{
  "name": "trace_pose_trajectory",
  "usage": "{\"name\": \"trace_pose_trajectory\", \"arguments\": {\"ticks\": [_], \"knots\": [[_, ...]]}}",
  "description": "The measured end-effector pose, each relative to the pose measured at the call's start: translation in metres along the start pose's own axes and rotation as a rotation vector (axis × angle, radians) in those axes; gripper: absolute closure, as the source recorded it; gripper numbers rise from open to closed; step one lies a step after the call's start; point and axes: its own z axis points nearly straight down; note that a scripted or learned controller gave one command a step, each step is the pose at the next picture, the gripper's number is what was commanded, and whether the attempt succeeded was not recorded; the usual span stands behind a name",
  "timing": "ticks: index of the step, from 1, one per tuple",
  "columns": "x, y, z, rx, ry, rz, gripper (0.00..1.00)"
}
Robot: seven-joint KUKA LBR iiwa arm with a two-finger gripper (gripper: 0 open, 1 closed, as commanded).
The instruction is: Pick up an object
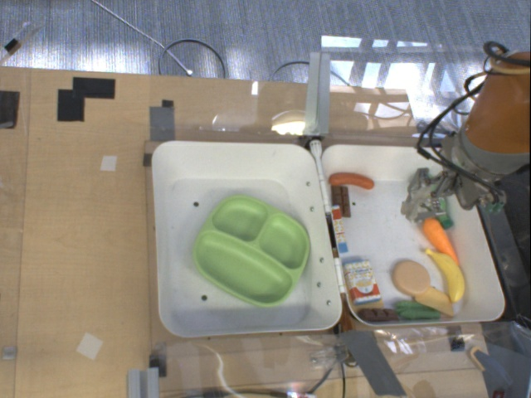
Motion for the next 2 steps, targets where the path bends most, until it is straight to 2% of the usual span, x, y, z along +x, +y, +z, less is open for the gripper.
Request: {"name": "trace_pose_trajectory", "arguments": {"ticks": [1, 2], "knots": [[-0.001, 0.001, -0.001, 0.000, -0.003, -0.001, 0.00], [0.012, -0.055, 0.090, 0.005, -0.010, -0.051, 0.00]]}}
